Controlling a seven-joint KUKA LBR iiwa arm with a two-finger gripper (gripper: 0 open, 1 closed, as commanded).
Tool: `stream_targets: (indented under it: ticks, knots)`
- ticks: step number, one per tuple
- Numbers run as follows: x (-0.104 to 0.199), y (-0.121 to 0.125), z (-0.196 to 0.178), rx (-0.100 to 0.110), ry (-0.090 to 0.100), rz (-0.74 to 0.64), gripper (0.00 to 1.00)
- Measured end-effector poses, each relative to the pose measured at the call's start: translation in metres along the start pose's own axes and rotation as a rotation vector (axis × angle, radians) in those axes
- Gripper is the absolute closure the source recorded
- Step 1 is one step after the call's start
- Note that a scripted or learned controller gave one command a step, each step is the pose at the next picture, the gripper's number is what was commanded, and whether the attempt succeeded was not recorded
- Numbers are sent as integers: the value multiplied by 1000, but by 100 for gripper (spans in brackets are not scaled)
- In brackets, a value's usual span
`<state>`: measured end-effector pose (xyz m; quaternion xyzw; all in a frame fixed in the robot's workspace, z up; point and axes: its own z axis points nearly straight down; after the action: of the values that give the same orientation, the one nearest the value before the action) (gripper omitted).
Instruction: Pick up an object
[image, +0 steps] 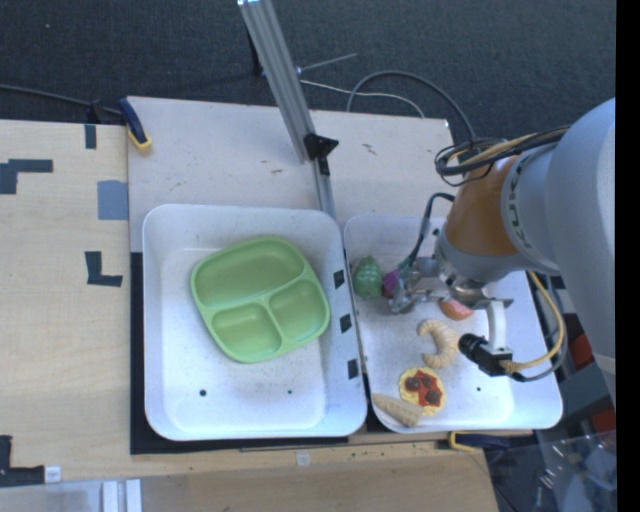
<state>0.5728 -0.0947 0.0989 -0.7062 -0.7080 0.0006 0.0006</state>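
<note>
Pizza toy (422, 388) lies by the right bin's (530, 405) front edge; the claw (402, 298), grip unclear, hovers beside a green ball (367, 277).

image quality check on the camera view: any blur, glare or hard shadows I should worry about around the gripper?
Camera view: lighting is even and soft, with no hard shadows in either bin; the green tray reads crisp and glare-free; the gripper is small, soft and cluttered beside the green object, so its fingers are hard to resolve; the arm bulks large and slightly soft at the right.
</note>
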Motion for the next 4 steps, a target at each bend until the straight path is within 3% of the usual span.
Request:
stream_targets:
  ticks: [3, 4]
  knots:
    - [2, 1, -159, -7, -1, 0, 100]
    - [58, -18, -153, 0, 1, -3, 100]
